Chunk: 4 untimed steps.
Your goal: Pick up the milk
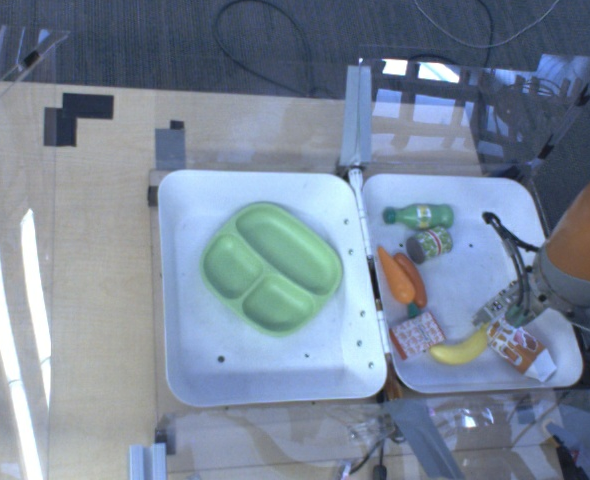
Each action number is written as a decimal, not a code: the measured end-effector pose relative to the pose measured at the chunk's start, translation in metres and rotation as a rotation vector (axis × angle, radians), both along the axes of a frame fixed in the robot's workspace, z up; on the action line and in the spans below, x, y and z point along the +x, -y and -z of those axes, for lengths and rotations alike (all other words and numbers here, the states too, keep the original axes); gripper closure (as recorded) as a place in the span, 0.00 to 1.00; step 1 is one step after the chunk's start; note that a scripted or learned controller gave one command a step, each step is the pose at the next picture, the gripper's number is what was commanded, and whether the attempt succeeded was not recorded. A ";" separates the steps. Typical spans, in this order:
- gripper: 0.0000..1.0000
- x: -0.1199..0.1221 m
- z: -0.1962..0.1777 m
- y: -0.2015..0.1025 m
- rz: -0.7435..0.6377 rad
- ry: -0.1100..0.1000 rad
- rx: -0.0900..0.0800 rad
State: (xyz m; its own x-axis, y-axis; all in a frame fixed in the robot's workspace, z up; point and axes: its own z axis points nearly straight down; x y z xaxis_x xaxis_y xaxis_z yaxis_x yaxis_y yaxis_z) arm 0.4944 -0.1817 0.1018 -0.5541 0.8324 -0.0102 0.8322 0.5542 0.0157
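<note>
The milk (521,350) is a small orange and white carton lying on its side in the near right corner of the right bin (475,190). My gripper (505,308) hangs just above and slightly left of the carton, at the end of the grey arm with the orange band (583,238) that enters from the right. The gripper's tip is close to the carton's left end and to the right tip of the banana (459,349). Nothing shows held in the gripper.
The right bin also holds a green bottle (418,215), a small dark jar (429,245), a carrot (403,276) and a red and white packet (416,334). A green divided plate (271,266) lies in the left bin (190,368). A black cable (505,230) loops beside the arm.
</note>
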 end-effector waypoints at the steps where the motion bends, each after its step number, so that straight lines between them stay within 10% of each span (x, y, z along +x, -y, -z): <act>1: 1.00 -0.006 -0.090 -0.055 0.274 -0.013 0.002; 2: 0.00 -0.006 -0.090 -0.055 0.274 -0.013 0.002; 3: 0.00 -0.006 0.002 -0.016 0.330 -0.015 0.002; 4: 1.00 -0.004 -0.008 -0.017 0.324 -0.011 0.002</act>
